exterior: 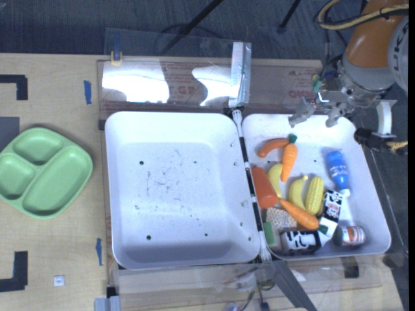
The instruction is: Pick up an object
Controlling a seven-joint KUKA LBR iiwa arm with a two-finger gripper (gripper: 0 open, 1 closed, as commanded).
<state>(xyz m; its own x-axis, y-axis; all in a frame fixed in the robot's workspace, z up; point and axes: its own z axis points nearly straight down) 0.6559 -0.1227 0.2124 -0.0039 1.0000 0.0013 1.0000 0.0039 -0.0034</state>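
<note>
Right now the claw point(318, 113) hangs spread and empty, I think, above the right bin's point(378, 193) far edge; dropping straight onto the upright orange carrot point(288, 160) looks cleanest.

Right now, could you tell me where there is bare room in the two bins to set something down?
The left bin offers bare floor from wall to wall. In the right bin, bare floor lies along the far wall, under the gripper, and beside the blue bottle on its right. It is crowded from the carrot down to the can.
</note>
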